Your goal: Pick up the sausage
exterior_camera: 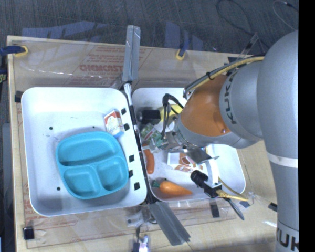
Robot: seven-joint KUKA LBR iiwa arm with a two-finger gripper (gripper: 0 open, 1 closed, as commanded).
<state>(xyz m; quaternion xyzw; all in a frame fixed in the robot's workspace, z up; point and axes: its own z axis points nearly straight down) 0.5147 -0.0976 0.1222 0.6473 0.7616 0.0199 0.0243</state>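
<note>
We see the sausage point(149, 162) lying lengthwise against the right bin's point(236, 168) left wall, just above the carrot point(172, 188), a tight spot that we judge leaves little room on the wall side. The gripper point(163, 135) hangs just up and right of it, hidden beneath the wrist, so its grip cannot be told. The tray point(92, 164) and carton point(113, 123) sit in the left bin point(37, 140).
</note>
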